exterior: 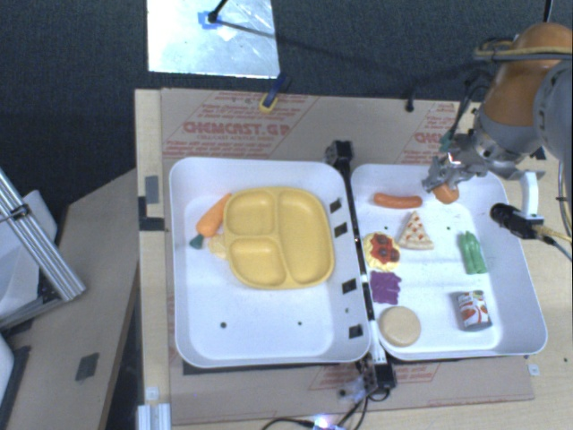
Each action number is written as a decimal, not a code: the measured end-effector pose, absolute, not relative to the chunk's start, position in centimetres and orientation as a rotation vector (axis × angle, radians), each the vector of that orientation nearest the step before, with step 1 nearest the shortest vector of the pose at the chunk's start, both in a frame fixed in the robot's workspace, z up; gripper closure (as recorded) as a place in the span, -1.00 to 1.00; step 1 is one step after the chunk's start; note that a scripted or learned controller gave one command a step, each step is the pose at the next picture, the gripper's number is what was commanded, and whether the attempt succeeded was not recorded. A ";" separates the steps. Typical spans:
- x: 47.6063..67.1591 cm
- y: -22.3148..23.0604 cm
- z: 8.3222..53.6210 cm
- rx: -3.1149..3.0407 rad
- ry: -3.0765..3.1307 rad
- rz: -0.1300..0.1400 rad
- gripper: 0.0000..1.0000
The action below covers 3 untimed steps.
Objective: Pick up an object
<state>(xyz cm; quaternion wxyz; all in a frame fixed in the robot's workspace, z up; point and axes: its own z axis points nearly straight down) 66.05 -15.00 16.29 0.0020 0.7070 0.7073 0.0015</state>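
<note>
Although the gripper [445,183] hangs over the right bin's [515,280] far edge, whether it is open or gripping cannot be told; a small orange object [447,193] sits right at its tip. Just left lies the sausage [397,201], long axis left-right.

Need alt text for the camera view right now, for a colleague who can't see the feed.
The gripper hangs over the right bin's far edge with a small orange item at its fingertips. Below lie a sausage, pizza slice and can; the left bin holds a yellow tray and carrot.
</note>
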 end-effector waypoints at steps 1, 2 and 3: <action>66.3 -14.7 22.8 2.212 2.221 0.007 1.00; 66.4 -14.6 22.5 2.214 2.224 0.003 1.00; 63.7 -9.0 23.0 2.213 2.231 0.002 1.00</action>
